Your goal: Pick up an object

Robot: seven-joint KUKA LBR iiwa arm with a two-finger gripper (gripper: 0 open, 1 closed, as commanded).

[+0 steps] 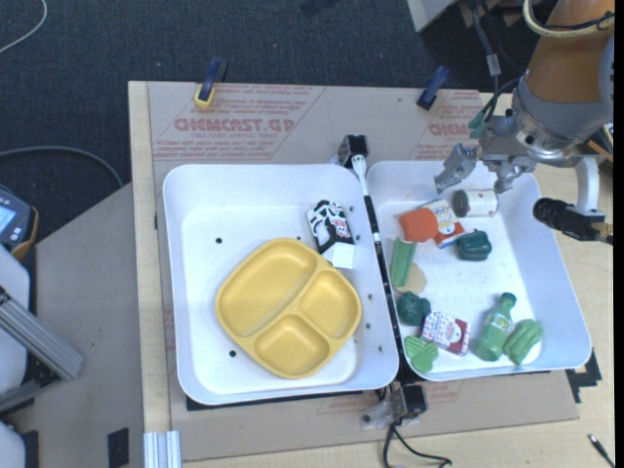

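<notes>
My gripper [481, 175] hangs over the back of the right bin [559, 261], open, with its grey fingers [452, 173] spread apart and nothing between them. Just in front of it lies a small white cylinder [472, 203] beside an orange-red piece [420, 224]. A dark green pepper [474, 246] sits a little nearer. Further forward in the same bin are a long green vegetable [402, 261], a dark green lump [412, 308], a red and white packet [446, 331], a green bottle [495, 327] and a light green pepper [524, 340].
The left bin [190, 252] holds a yellow divided plate [288, 305] and a black and white toy [330, 222] near the wall it shares with the right bin. Blue clamps [209, 81] hold the board at the back. The arm's orange band [575, 18] rises at upper right.
</notes>
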